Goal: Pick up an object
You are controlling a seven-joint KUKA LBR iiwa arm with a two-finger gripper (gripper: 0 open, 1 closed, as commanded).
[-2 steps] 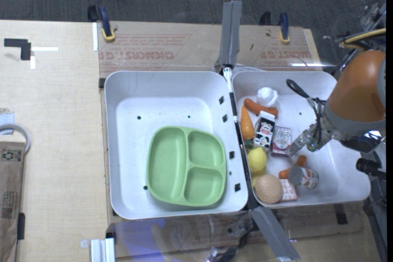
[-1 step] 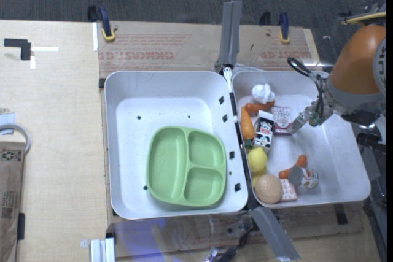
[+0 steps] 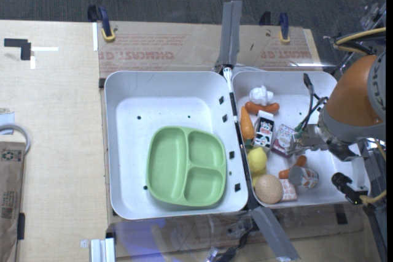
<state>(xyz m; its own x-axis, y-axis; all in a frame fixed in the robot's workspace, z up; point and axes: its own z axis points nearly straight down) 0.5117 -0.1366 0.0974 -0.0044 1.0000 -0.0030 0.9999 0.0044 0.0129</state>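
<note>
Just left of gripper (image 3: 302, 145), opening impossible to tell: probably light, crinkly, slippery packet (image 3: 284, 140), best pinched across its thin edges.

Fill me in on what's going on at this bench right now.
A grey and orange robot arm reaches in from the right over the right bin, which holds a clutter of small items: a white toy, an orange carrot, a yellow lemon, a tan egg-shaped thing and small packets. Its gripper sits low among them near a packet; a grasp cannot be confirmed. The left bin holds a green divided plate.
</note>
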